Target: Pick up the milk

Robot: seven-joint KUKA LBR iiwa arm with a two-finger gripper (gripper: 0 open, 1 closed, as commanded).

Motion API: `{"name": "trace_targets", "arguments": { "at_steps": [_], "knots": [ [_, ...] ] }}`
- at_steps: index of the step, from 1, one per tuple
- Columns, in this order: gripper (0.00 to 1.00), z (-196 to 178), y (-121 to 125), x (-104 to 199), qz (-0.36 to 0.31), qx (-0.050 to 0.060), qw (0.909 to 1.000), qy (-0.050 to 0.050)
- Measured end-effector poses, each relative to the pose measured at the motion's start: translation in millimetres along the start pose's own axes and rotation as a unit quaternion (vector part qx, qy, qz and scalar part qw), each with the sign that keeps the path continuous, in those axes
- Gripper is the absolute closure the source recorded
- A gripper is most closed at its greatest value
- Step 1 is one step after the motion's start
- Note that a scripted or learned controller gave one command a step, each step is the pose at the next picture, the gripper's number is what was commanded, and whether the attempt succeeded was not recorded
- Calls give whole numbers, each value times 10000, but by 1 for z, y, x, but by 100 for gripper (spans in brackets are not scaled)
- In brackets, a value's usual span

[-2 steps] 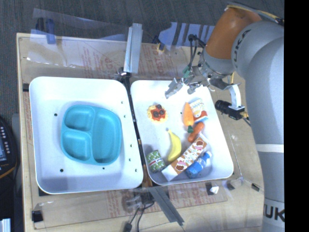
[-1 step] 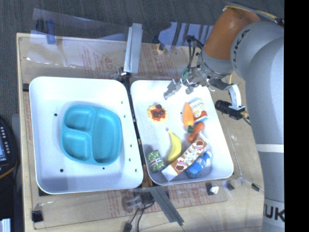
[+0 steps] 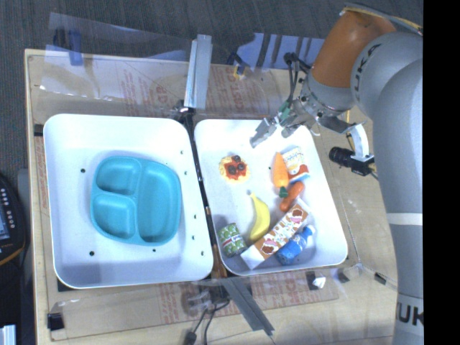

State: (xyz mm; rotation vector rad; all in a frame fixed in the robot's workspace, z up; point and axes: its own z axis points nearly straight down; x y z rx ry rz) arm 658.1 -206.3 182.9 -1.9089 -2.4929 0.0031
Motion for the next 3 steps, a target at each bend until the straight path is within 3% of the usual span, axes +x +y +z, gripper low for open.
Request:
{"name": "trace_targets", "arguments": {
  "at_steps": [2,3],
  "knots": [
    [0,-16,4,19,-240,-3,9997,-5],
    [0,-7,10,40,-220,21,9998,12]
  ]
}}
